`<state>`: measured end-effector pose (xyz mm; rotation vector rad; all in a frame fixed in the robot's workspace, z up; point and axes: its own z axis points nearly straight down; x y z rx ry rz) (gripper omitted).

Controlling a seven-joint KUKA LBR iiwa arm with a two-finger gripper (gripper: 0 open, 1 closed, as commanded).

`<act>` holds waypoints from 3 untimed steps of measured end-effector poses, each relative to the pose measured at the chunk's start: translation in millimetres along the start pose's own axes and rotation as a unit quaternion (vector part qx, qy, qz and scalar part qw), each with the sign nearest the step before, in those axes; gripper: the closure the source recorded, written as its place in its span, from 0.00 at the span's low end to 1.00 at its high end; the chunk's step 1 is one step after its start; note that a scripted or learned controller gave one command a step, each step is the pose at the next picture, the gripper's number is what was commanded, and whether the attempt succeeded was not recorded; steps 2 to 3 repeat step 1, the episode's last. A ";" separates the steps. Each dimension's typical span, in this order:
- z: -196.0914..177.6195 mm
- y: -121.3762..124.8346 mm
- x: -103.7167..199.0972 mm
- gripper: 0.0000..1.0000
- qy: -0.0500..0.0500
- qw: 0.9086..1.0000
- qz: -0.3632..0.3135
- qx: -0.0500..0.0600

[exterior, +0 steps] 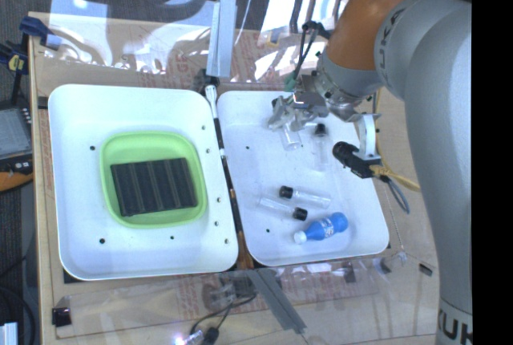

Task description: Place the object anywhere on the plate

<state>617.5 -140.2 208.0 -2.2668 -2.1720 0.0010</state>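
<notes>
Two vials (293,202) and bottle (322,228) in right bin (248,175).

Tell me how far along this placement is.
Done: nothing; the green plate in the left bin carries just a dark ridged insert. In hand: the gripper hovers in the right bin. Left: the blue bottle and two vials lie unmoved.

2 white bins (72,175) sit on a tan wooden bench (120,299). The left bin holds a lime-green plate (112,155) with a dark grey ribbed inset (152,184). The right bin (365,235) contains a blue bottle with a white cap (322,229) and 2 clear vials with black caps (300,195). The grey arm (437,95) carries an orange band (361,26) above a silver metallic gripper (290,117).
</notes>
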 end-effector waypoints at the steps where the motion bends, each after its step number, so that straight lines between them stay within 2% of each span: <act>1: 0.0 0.0 0.0 0.00 0.000 1.000 0.000 0.000; 3: 0.0 0.0 0.0 0.00 0.000 1.000 0.000 0.000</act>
